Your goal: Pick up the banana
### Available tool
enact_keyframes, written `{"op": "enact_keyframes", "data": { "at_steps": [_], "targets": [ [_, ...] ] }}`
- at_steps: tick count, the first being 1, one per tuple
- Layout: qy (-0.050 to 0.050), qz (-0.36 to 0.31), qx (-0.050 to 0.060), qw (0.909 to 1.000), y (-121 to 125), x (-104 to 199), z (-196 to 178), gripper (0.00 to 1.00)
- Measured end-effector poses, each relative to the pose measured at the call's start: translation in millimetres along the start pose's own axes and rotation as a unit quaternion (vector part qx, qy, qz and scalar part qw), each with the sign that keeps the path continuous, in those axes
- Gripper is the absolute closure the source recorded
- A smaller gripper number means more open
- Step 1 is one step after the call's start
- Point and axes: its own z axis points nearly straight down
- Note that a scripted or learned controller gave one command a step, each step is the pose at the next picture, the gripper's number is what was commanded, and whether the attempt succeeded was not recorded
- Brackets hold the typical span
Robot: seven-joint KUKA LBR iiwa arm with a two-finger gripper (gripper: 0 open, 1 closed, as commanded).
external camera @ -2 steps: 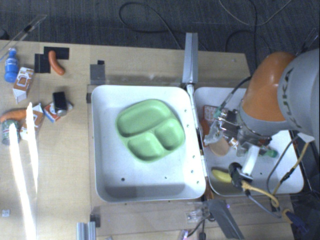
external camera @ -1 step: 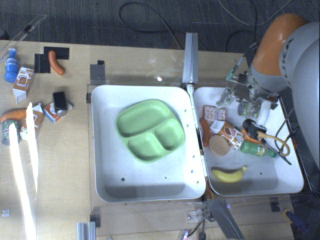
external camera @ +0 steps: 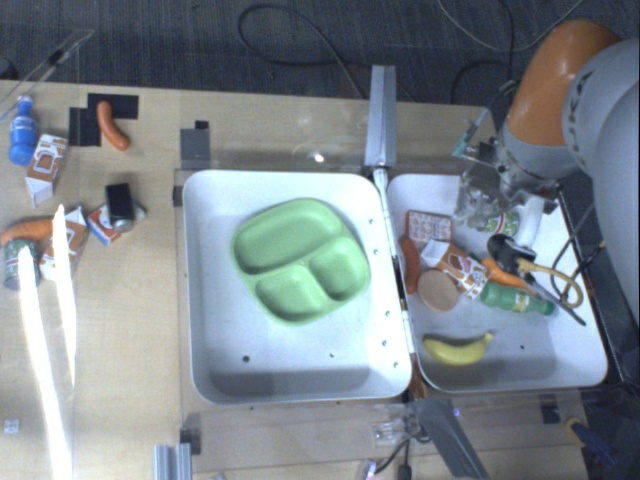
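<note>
The yellow banana (external camera: 457, 348) lies flat near the front wall of the right bin (external camera: 570, 353), its stem tip pointing right. Nothing touches it. My gripper (external camera: 483, 204) hangs over the far part of the same bin, well behind the banana, below the grey wrist and the orange band (external camera: 556, 68). It stands above the clutter at the bin's middle and back.
Behind the banana lie a brown disc (external camera: 437, 290), a small carton (external camera: 464, 268), a green bottle (external camera: 516, 299), a carrot (external camera: 506, 275), a red sausage (external camera: 408, 259) and a red-white packet (external camera: 430, 227). The left bin (external camera: 210, 348) holds a green divided plate (external camera: 300, 258). Loose items sit on the bench at left.
</note>
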Motion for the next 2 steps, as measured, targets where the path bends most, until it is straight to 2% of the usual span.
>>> {"op": "enact_keyframes", "data": {
  "at_steps": [1, 2],
  "targets": [
    [0.000, 0.000, 0.000, 1.0000, 0, 0, 0, 0.00],
    [0.001, -0.044, -0.001, 0.9990, -44, -64, -8, 0.00]
  ]
}}
